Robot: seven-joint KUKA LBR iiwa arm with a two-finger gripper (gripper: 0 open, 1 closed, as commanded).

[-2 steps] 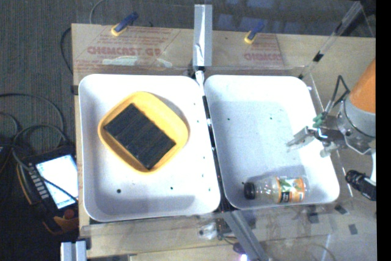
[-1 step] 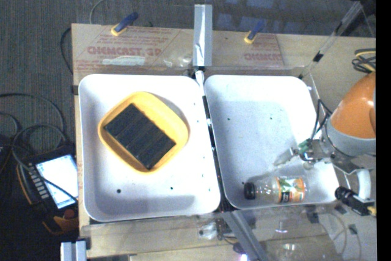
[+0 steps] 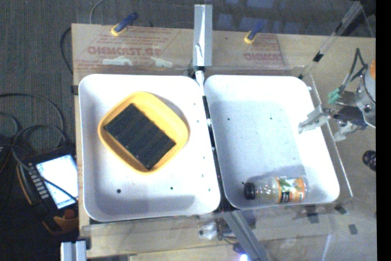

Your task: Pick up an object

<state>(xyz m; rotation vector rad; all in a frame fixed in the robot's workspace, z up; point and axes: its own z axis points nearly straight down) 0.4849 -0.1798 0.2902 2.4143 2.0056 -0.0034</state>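
Gripper at the right bin's right rim, grasp state indiscernible; bottle lies in it; yellow dish occupies the left bin.

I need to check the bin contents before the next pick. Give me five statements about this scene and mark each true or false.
1. The bottle lies on its side in the right bin. True.
2. The yellow dish sits in the right bin. False: it sits in the left bin.
3. A dark ridged square rests on the yellow dish. True.
4. The bottle lies at the right bin's far edge. False: it lies along the near edge.
5. The gripper is over the left bin. False: it is at the right bin's right rim.
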